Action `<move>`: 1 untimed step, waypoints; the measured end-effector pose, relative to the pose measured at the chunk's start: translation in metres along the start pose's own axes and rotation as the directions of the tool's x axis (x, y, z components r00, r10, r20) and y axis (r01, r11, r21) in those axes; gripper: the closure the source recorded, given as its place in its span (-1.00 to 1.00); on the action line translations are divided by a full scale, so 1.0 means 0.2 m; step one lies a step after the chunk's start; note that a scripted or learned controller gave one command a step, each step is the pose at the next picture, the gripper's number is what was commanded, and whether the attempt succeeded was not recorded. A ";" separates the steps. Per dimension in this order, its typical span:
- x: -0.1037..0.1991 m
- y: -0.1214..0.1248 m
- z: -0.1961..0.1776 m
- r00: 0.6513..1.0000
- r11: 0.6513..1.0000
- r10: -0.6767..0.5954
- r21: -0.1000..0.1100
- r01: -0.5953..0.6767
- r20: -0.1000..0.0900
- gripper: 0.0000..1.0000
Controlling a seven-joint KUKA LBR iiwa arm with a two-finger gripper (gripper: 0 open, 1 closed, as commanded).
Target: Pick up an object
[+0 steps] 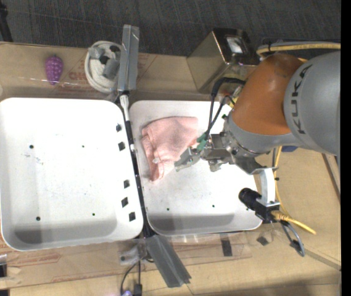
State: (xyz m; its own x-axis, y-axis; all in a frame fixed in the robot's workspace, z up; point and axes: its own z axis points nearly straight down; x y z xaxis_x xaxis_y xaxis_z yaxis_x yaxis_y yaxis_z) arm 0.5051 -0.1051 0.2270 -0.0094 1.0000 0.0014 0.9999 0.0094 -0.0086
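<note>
My fingers hover at the crumpled pink cloth (spread unclear); I should pinch a raised fold.

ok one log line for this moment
phase: reach | tool: at cloth edge, grip unclear | cloth: pink, bunched, right bin | lifted: not evident

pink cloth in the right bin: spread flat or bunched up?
Bunched. The pink cloth lies crumpled in the right bin, with folds and a narrower lobe trailing toward the bin's front. The gripper sits at its right edge.
</note>
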 end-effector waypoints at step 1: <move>-0.07 0.30 0.20 0.996 0.996 -0.085 -0.001 0.085 0.001 -1.00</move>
State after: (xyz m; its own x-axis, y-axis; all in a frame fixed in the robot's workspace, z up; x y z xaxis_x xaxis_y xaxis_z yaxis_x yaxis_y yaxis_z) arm 0.5657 -0.1176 0.1856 -0.0939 0.9956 0.0010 0.9956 0.0940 -0.0073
